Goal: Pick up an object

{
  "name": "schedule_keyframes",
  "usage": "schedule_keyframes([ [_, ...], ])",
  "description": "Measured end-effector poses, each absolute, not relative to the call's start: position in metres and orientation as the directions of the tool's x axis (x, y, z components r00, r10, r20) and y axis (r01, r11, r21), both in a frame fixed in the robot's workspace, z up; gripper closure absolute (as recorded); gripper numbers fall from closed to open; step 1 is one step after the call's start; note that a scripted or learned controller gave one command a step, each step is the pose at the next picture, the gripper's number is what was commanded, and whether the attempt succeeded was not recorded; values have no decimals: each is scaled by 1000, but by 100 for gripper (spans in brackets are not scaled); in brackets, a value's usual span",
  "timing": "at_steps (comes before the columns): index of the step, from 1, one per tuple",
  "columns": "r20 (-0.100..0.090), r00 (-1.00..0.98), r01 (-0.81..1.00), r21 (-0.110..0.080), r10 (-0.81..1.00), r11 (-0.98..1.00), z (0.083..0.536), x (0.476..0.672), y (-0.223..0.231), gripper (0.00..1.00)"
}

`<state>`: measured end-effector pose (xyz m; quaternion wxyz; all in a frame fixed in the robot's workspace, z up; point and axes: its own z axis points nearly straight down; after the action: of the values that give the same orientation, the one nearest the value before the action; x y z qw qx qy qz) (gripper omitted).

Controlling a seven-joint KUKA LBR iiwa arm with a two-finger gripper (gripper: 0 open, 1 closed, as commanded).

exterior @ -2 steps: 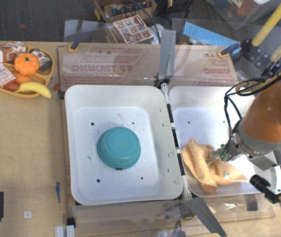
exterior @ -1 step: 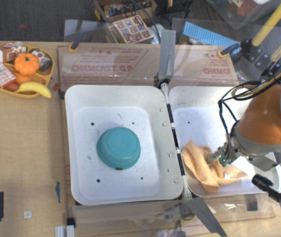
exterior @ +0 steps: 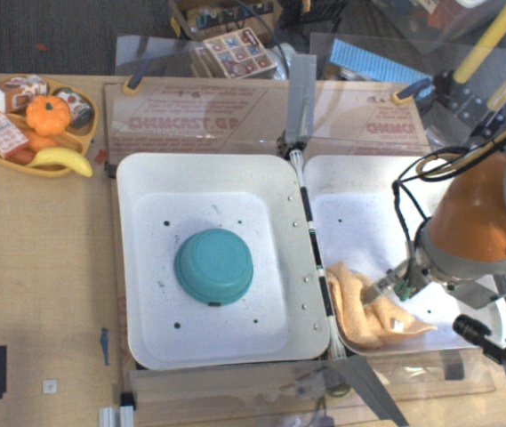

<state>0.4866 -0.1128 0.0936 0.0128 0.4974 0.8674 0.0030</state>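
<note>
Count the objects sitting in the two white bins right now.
2. A teal bowl, upside down, in the middle of the left bin. An orange cloth, crumpled at the right bin's near-left corner, by the gripper. The arm may hide more.

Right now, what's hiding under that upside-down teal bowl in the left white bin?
Nothing can be told: the upside-down teal bowl rests rim-down on the left white bin, covering the floor beneath. Around it, bare white plastic with small dark holes.

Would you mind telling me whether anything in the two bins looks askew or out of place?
The orange cloth in the right bin lies crumpled against the bin's near-left corner, riding up the wall. The gripper is down at it. The teal bowl in the left bin sits upside down.
</note>
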Motion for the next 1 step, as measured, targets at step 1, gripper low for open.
schedule_keyframes([
  [1,-13,-506,862,20,862,506,104,487,-110,100],
])
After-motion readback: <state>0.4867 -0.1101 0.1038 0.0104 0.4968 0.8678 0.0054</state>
